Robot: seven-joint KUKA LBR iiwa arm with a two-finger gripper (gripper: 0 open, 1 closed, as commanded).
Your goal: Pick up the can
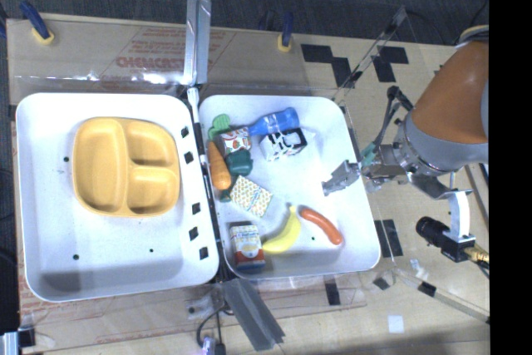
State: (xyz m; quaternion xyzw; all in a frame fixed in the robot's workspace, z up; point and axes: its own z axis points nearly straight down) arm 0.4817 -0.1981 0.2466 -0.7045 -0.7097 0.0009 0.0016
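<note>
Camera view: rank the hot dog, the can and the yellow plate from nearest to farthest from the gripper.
From the gripper at the right bin's right edge:
1. Hot dog, just below-left of it, in the right bin.
2. Can, at the right bin's bottom-left corner.
3. Yellow plate, across in the left bin.

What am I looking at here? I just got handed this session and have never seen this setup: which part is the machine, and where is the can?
One fixed camera looks down at a slant on two white bins. The left bin holds a yellow divided plate. The right bin holds toy food: a banana, a sausage, a carrot, a blue bottle and, at the near edge, the can. The grey and orange arm reaches in from the right; its gripper sits over the right bin's right side, well apart from the can, holding nothing visible.
</note>
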